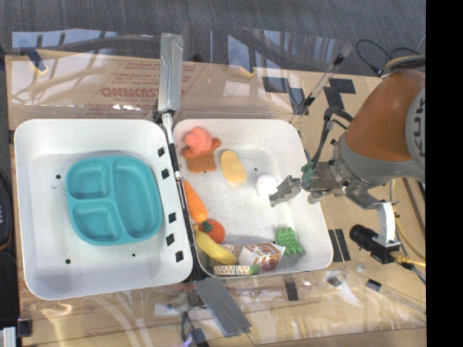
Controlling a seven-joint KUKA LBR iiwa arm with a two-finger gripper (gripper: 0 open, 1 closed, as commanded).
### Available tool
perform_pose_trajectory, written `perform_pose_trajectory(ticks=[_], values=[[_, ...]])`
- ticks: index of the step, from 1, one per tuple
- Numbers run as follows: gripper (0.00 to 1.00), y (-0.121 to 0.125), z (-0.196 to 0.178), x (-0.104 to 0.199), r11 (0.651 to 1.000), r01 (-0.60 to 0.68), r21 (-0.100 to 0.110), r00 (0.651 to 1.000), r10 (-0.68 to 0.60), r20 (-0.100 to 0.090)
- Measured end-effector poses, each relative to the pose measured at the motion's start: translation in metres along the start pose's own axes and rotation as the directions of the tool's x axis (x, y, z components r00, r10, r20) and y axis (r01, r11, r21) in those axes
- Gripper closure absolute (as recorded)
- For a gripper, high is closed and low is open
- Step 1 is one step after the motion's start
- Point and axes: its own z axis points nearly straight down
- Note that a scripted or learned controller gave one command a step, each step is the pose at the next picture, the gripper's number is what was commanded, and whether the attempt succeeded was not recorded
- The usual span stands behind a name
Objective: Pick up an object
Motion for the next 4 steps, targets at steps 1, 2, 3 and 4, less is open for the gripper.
perform_pose_trajectory(ticks=[1, 2, 3, 4], values=[[0.0, 0.096, 0.112, -0.007, 0.998, 0.063, 0.006, 0.998, -0.063, -0.001], [0.0, 0.153, 0.149, 0.042, 0.999, 0.052, -0.002, 0.999, -0.052, 0.001], [1.0, 0.154, 0.138, 0.043, 0.998, 0.058, -0.003, 0.998, -0.058, 0.0], [0.0, 0.154, 0.138, 0.043, 0.998, 0.059, -0.003, 0.998, -0.059, 0.001]])
